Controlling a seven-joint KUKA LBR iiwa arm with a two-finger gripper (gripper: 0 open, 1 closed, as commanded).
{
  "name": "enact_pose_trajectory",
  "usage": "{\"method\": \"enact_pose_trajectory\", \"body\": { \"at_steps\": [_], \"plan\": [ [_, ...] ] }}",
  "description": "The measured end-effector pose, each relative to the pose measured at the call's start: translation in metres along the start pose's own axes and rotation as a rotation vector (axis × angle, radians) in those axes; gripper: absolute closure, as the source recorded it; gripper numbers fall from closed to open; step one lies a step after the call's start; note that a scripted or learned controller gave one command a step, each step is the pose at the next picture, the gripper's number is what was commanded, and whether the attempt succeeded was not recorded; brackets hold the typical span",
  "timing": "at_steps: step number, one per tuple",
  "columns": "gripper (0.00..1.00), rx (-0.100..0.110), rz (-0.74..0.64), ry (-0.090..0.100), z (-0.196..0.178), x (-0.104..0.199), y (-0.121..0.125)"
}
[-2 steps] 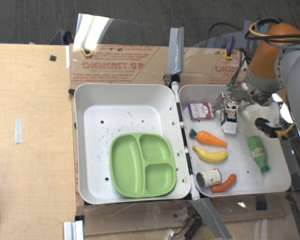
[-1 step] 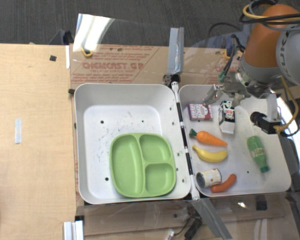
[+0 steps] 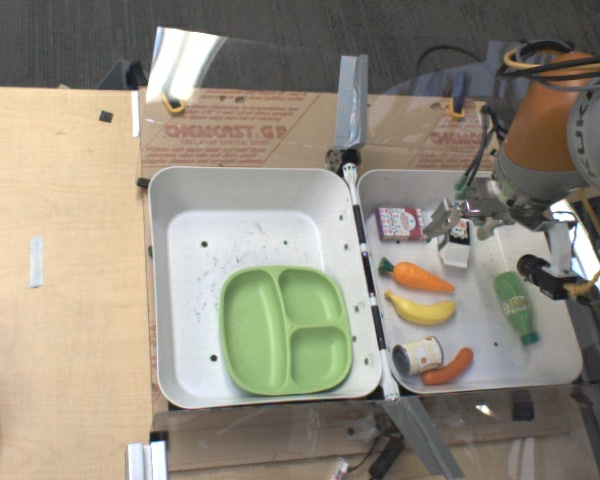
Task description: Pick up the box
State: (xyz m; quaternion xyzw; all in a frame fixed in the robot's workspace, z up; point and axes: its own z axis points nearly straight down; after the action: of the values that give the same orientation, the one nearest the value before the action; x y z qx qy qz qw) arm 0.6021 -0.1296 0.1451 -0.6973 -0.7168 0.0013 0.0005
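Hovering hand (image 3: 458, 226) over white box (image 3: 455, 252), grip unclear.

This looks like a robotics lab or test workshop rather than a home. A grey robot arm (image 3: 555, 118) with an orange band and loose cables (image 3: 540, 53) reaches over a plywood bench (image 3: 60, 268) that bears two shallow white bins (image 3: 165, 268), backed by clear plastic sheets with printed protective film (image 3: 230, 128) and bits of tape stuck to the wood. The bins hold a green divided plate (image 3: 285, 330) and what seem to be toy foods, a carrot (image 3: 420, 277), a banana (image 3: 422, 310) and a small green bottle (image 3: 516, 306), over a dark carpeted floor (image 3: 280, 8).
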Motion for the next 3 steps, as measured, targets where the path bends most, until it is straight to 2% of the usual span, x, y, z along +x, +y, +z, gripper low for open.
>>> {"method": "enact_pose_trajectory", "body": {
  "at_steps": [1, 2, 3],
  "plan": [
    [0.00, -0.006, -0.006, -0.001, 0.021, 0.008, 0.058],
    [0.00, -0.003, -0.006, 0.000, -0.054, 0.022, 0.026],
    [0.00, -0.002, -0.022, 0.000, 0.052, -0.019, 0.014]
  ]
}}
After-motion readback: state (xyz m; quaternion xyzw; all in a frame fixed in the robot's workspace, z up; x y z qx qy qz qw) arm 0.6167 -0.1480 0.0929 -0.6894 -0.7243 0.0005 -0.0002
